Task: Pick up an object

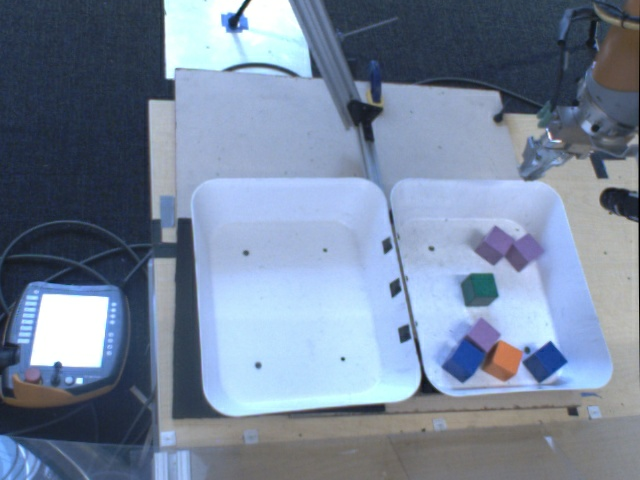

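Above right bin's [575, 268] far corner: gripper [535, 160] hangs, jaws' state unclear; purple cubes [508, 247] below, unobstructed.

We can read no text, label, brand, number or sign anywhere here. The handheld control pendant [62, 343] lying left of the bench has a bright screen, but it is washed out to plain white and we make out no characters on it; the small marks down its left edge are too small for us to tell. The blocks in the right bin [575, 268] show plain coloured faces with no printing that we can see. The dark squares along the wall between the two bins carry no lettering that we can resolve, and the pale board [270, 123] behind the bins is unmarked to our eye.
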Controlling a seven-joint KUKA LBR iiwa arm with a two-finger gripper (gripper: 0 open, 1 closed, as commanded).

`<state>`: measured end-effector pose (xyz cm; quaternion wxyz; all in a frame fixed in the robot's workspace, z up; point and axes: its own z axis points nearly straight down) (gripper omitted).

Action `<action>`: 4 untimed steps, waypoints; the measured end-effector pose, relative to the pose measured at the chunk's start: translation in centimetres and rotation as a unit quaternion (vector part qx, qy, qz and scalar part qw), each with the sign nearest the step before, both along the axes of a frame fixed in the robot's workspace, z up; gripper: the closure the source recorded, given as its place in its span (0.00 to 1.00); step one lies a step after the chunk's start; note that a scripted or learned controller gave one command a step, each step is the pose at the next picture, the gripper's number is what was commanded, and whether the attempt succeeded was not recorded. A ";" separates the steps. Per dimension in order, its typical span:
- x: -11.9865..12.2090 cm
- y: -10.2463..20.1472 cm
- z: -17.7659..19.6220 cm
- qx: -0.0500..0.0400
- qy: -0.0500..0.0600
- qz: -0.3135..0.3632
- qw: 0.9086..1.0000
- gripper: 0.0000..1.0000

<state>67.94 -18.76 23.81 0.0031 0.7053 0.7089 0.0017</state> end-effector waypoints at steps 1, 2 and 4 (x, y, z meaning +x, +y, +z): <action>0.9 5.6 -0.4 0.001 0.002 0.003 1.000 1.00; 1.1 11.0 0.7 0.002 0.002 0.003 1.000 1.00; 1.1 22.4 0.3 0.002 0.002 0.003 1.000 1.00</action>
